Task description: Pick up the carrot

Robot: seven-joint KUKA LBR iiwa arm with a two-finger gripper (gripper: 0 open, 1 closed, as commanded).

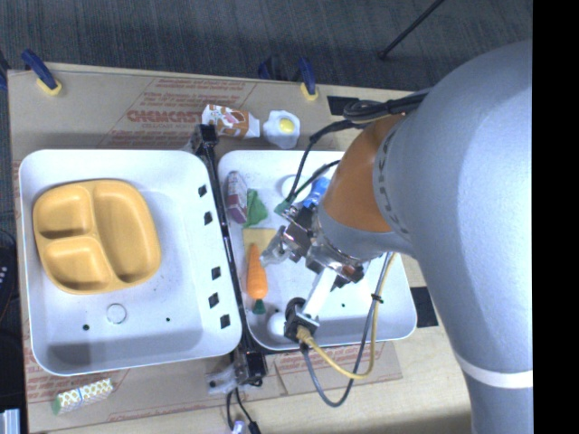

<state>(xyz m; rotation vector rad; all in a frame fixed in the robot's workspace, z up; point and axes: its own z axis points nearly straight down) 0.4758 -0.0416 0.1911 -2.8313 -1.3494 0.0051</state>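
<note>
Two shallow white plastic bins sit side by side, and the small orange carrot (257, 277) is lying in the right bin (398, 319), tight against its left wall near the divider. Nothing's lifted yet, so basically the whole pick is left. The grey arm's two-finger gripper (288, 239) hovers just right of the carrot; can't tell if it's released or clenched. Room's tight: wall on one side, a green scrap (257, 208) and dark reddish piece (236, 195) just beyond.

Both bins (54, 351) look like smooth white plastic; the yellow tray (95, 233) is glossy plastic; the bench (163, 98) is matt printed cardboard.
</note>
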